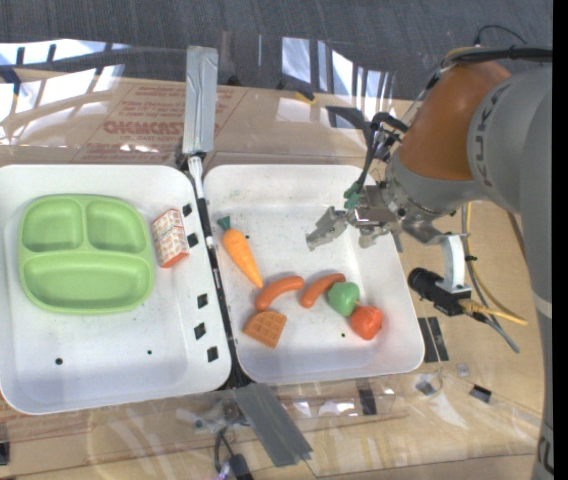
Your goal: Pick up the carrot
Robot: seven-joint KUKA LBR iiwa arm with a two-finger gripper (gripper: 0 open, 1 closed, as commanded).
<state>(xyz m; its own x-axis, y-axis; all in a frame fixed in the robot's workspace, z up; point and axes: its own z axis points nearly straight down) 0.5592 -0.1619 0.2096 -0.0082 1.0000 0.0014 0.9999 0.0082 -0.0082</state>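
The step in hand looks like the approach: the gripper (329, 228) hangs over the upper middle of the right bin (404, 313), and nothing sits between its fingers. Whether those fingers are spread or pressed together I cannot tell at this angle. The carrot (242, 255) lies untouched near the right bin's left wall, leafy end toward the upper left, tip pointing to the lower right, well apart from the gripper.

By my judgement, the next move calls for a shift toward frame left and then a descent, with the fingers turned across the carrot's narrow body. The bin wall just beside it leaves little room on that side.

The right bin also holds two sausages (280, 290) in the middle, a waffle piece (266, 327) below them, and a green pepper (343, 297) touching a red fruit (366, 321) at the lower right. The left bin (24, 368) holds a green divided plate (84, 252) at its upper left and a small can (170, 237) by its right wall.
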